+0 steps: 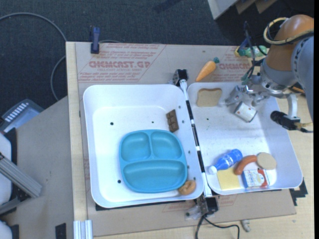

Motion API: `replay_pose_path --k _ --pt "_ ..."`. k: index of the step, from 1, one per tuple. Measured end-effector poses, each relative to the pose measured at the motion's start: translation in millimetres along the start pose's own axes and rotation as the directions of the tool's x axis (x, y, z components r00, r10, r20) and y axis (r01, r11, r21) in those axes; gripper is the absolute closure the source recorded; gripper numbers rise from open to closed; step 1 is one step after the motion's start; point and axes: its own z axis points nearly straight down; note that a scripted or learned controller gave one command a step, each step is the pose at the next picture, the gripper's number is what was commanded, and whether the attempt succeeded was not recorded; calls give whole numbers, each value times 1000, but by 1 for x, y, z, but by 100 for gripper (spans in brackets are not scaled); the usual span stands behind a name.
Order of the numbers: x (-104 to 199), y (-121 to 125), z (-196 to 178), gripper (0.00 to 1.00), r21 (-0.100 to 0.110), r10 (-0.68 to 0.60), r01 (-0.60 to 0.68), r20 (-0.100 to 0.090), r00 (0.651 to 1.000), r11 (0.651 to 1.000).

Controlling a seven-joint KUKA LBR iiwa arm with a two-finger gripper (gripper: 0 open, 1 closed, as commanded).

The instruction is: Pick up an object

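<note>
My gripper (243, 105) hangs low over the back of the right bin (279, 143), reaching in from the right. Its pale tip is just right of a slice of toast (209, 97) in the bin's back left corner. At the front of that bin lie a blue bottle (227, 160), a sausage (245, 164), a tan round disc (266, 160), a yellow cheese slice (230, 179) and a red and white packet (255, 178). I see nothing held by the gripper.
The left bin (99, 133) holds a blue divided plate (152, 160), a chocolate bar (172, 120) by the right wall and a brown pastry (187, 186) at the front right corner. A toy carrot (207, 69) lies on the bench behind the bins.
</note>
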Motion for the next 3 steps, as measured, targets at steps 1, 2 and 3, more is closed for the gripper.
replay_pose_path --k 1,2,3 --pt "0 1 -12 100 -4 -1 1 2 1000 1000" --pt "0 1 -11 0 -3 -1 1 2 1000 1000" --pt "16 -31 13 0 -1 0 0 -1 1000 1000"
